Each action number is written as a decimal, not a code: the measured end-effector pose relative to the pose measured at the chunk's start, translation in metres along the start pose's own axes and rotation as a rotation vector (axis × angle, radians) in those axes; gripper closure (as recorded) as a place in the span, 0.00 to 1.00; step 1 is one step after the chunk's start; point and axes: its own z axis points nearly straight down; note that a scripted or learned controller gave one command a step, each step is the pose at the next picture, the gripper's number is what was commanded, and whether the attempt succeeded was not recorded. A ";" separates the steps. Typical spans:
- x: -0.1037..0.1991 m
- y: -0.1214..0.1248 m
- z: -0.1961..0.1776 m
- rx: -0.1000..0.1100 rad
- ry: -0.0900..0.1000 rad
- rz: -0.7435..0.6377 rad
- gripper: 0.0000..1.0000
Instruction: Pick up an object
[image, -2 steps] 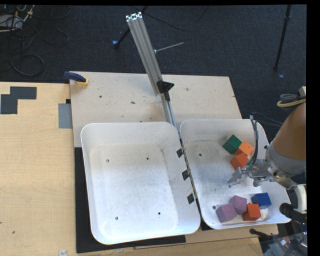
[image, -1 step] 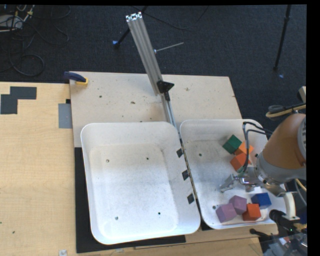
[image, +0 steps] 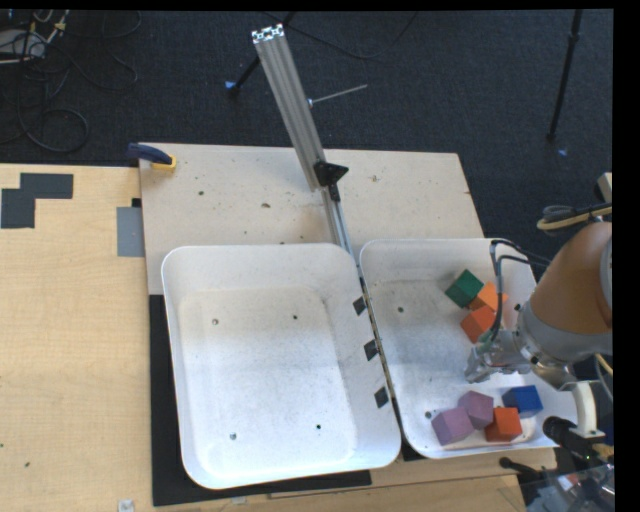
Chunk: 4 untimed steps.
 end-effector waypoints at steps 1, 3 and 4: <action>0.002 0.001 -0.042 -0.003 -0.003 -0.010 1.00; 0.002 -0.007 -0.110 -0.003 -0.003 -0.011 1.00; 0.044 0.004 -0.109 -0.001 -0.001 -0.013 1.00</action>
